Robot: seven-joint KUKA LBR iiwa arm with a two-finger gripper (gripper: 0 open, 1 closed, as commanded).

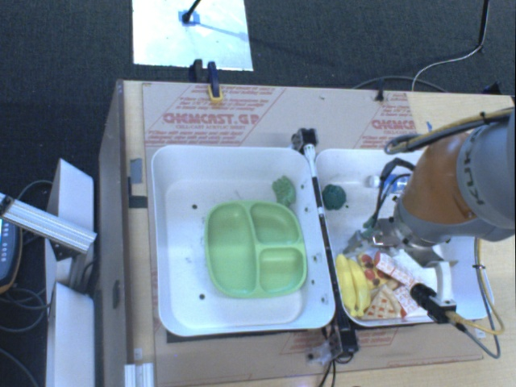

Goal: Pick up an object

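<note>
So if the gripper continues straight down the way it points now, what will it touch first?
Probably the heap of toy food in the right bin, near the bananas. The gripper hangs just above it, though depth is unclear from this view.

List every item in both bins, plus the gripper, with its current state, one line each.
Green divided tray: flat in left bin, compartments bare.
Light green broccoli piece: beside tray's far corner.
Dark green ball: loose in right bin.
Bananas: lying in right bin.
Gripper: low above right bin's pile, grasp unclear.
</note>
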